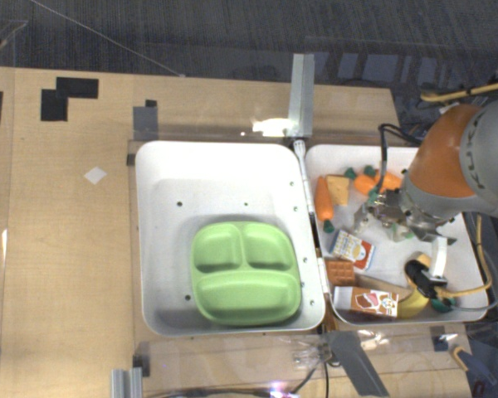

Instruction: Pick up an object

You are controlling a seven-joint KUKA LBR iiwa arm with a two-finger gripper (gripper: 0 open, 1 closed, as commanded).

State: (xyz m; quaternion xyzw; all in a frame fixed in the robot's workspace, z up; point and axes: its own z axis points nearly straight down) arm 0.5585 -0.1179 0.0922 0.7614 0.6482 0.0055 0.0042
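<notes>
Objects for picking all lie in the right bin [478,247], none of them lifted, so by my reading the task is at its approach stage with the grasp itself not yet made.

Going from largest to smallest: the wooden surface [58,247] carries the two white bins side by side. The left bin [162,181] holds a green divided tray [245,274] toward its 6 o'clock side. The arm [456,164], grey with an orange band, hangs over the right bin from its 3 o'clock side, and its gripper [392,214] sits low near the middle of that bin.

Whether the jaws are spread or pressed together I cannot tell; the metal parts there are too tangled to read, and nothing shows between them.

Around the gripper, the clutter is dense. A brown carton [367,302] lies at the bin's 6 o'clock edge, with a banana [418,293] at about 5 o'clock. An orange carrot-like piece [324,199] lies along the 9 o'clock wall. A small white box with a red label [351,248] sits just beside the gripper at about 7 o'clock from it, a waffle-like brown square [340,270] below that. A yellowish wedge [339,189] and small orange bits [367,182] lie toward 11 o'clock.

What is left, as I judge it: closing on one item and raising it clear.
</notes>
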